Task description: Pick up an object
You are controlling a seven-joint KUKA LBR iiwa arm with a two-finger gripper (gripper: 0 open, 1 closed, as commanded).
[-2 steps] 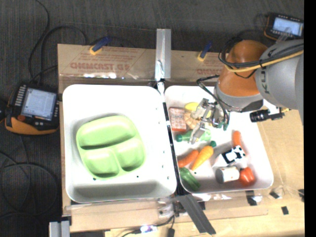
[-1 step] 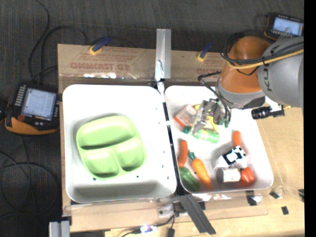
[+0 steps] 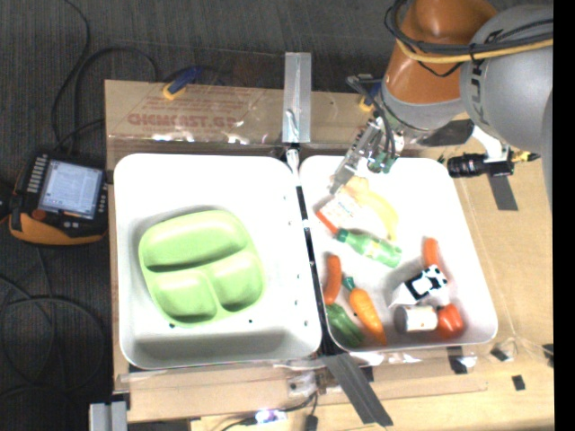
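Arm [image 3: 503, 70] — smooth grey rounded casing with a glossy orange band above the wrist. Black cables loop over the band. End effector [image 3: 364, 162] — slim metallic, pale grey.

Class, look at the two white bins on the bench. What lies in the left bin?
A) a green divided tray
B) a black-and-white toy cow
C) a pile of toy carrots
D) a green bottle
A: the green divided tray lies alone in the left bin, while the carrots, the cow and the bottle sit in the right bin.
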